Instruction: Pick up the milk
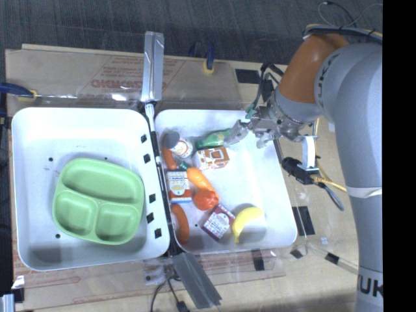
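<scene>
Two white bins sit side by side. My gripper [242, 130] is over the right bin's [273, 194] upper edge, fingers spread apart and holding nothing, their tips just beside a green item [213, 138]. What appears to be the milk [213, 157], a small carton, lies just below it. A green tray [97, 201] occupies the left bin [39, 129].

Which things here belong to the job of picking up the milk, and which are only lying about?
For the job:
- milk carton, in the right bin
- hand, above that bin's far edge

Lying about:
- banana
- carrot
- green divided plate in the left bin
- purple box
</scene>
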Tool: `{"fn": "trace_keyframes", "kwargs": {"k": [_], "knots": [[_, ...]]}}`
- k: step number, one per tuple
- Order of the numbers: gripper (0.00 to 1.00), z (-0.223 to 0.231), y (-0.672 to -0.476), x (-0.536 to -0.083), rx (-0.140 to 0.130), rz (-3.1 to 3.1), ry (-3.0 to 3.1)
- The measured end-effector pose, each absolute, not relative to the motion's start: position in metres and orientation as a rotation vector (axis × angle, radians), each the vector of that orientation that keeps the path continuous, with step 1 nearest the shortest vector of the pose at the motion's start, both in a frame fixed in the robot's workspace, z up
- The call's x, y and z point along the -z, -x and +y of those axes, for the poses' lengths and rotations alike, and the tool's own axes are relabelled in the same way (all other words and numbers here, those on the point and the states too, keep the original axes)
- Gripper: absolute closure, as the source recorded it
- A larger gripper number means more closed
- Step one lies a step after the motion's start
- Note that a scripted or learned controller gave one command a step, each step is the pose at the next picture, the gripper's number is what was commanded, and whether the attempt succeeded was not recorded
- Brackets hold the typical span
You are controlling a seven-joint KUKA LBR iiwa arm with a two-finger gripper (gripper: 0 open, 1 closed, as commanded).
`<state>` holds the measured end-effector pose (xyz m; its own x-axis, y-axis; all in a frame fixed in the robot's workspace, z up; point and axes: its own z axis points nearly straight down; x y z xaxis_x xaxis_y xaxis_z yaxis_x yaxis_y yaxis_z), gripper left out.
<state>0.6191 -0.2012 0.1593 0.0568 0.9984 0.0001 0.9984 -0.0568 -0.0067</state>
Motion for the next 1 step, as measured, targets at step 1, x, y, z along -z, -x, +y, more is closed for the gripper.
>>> {"fn": "trace_keyframes", "kwargs": {"k": [1], "knots": [[1.00, -0.2006, -0.6196, -0.1687, -0.009, -2.159, 2.274]]}}
